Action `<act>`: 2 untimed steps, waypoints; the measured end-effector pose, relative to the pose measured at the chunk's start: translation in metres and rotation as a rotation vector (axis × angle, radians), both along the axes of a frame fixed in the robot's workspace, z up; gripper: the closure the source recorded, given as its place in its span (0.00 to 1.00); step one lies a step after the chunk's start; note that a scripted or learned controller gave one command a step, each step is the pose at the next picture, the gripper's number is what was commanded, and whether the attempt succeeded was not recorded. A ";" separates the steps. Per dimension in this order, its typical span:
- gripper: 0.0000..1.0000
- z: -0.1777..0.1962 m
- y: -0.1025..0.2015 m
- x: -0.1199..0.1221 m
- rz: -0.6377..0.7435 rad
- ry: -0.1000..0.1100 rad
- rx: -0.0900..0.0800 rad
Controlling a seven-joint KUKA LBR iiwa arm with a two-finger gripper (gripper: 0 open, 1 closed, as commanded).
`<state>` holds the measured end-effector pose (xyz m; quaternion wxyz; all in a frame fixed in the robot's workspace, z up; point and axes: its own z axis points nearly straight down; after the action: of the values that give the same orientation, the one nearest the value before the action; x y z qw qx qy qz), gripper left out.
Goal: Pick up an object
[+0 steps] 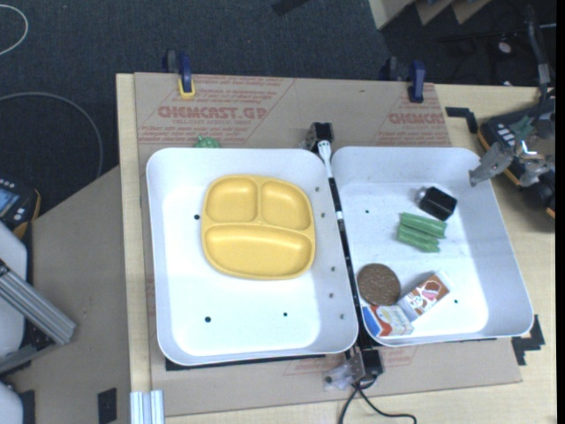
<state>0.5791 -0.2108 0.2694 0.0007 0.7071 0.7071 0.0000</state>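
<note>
Camera view, gripper [487, 168]: I see it at the right bin's [494, 263] upper right rim; I cannot tell its state, nothing visibly held.
Objects: black block [437, 203], green piece [420, 231], brown disc [379, 283], small carton [422, 297] lie in that bin.
Left bin [177, 237]: yellow divided plate [259, 226].

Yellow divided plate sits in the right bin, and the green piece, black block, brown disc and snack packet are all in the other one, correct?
Not quite. The camera view shows the yellow divided plate in the left bin; the green piece, black block, brown disc and snack packet share the right bin.
</note>
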 end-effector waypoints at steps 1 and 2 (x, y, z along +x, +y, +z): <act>0.00 0.005 0.089 -0.072 0.006 0.005 0.006; 1.00 0.015 0.084 -0.070 0.002 -0.001 0.000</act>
<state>0.5089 -0.1264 0.2846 0.0009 0.7066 0.7077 0.0005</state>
